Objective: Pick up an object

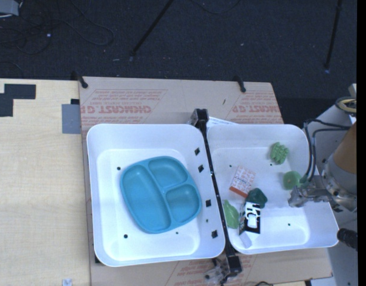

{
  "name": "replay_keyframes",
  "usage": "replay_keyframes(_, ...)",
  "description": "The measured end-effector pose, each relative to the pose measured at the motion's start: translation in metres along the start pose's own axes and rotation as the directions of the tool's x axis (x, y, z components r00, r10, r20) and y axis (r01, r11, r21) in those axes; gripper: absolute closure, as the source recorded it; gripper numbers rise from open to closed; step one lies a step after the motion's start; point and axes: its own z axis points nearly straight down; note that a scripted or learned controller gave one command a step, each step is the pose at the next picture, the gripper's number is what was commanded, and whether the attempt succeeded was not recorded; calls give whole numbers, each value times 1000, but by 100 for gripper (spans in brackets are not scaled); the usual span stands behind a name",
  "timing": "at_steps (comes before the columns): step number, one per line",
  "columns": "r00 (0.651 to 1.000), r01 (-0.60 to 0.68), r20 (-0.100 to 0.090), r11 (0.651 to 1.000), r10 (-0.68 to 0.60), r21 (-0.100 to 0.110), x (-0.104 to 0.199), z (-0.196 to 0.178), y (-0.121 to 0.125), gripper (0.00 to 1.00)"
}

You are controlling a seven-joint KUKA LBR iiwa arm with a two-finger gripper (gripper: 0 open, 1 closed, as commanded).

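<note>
The right bin (281,238) holds several small things. A knobbly green piece (279,153) lies at its far right, and a second green piece (291,179) sits just below it. In the middle are a red and white packet (243,180), a dark green lump (257,196), a black and white item (252,217) and a pale green piece (231,214). My gripper (297,196) is low over the bin's right side, just below the second green piece. Its tips are hard to make out against the bin. I see nothing held in it.
The left bin (105,159) bears a blue divided plate (160,192). A black divider (207,177) runs between the bins. Both rest on brown cardboard (141,103) over a pale wooden bench (34,189). The grey arm (343,177) comes in over the right bin's right rim.
</note>
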Motion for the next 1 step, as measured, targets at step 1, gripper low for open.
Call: replay_keyframes(1, 1000, 1, 1, 1000, -1, -3, -1, -61, 7, 100)
